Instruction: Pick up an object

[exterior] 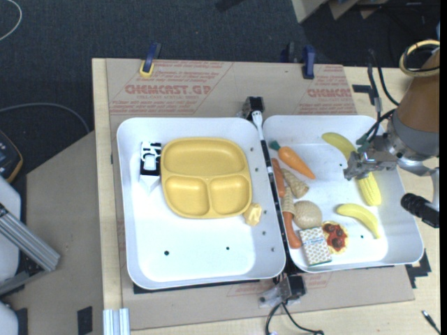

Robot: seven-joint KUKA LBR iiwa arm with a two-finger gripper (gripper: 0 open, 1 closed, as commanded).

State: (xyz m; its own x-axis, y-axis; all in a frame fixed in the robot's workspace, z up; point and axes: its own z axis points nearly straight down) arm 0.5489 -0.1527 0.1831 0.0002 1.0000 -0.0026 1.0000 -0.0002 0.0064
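Hovering near right bin (412,246) far wall — fingers (357,166) beside corn cob (369,188), grip state unclear.

Tray (207,176) in left bin (140,208); food apparently fills right bin (401,246).

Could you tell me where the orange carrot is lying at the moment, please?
The carrot lies in the right bin, near its upper left corner, left of the end effector.
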